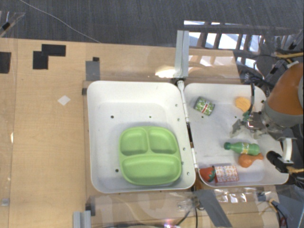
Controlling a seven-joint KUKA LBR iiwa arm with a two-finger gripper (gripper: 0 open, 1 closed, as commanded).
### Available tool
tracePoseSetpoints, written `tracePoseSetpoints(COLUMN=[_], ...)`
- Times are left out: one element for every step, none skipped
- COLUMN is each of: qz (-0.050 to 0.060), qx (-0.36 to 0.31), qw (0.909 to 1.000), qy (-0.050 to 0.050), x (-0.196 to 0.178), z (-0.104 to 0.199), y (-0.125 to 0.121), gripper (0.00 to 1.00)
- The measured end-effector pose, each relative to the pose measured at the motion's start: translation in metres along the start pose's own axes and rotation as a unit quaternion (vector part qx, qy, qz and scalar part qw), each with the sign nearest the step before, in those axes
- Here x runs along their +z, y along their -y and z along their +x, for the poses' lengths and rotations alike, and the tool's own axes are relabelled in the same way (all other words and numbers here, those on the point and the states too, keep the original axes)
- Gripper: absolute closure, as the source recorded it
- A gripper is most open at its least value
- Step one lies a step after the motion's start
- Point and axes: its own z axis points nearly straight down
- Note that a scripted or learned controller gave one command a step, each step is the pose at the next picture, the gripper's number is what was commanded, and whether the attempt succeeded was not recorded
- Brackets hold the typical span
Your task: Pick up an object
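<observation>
gripper (242, 126): fingers spread, grasping nothing
position: right bin (213, 137), just beyond the green bottle (243, 148)
contact: none visible

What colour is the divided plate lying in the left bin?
Light green; the divided plate shows best in the camera view, lying in the left bin.

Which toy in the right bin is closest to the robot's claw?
The green bottle, lying on its side just below the gripper. The can and the box sit farther off.
</observation>
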Motion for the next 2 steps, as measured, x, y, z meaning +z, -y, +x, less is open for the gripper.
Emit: tracePoseSetpoints(qz=[0.005, 0.002], qx=[-0.018, -0.023], qw=[0.9998, 0.9997], qy=[-0.002, -0.002], x=[0.006, -0.005], z=[0.011, 0.014], y=[-0.120, -0.123], gripper=[0.00, 1.00])
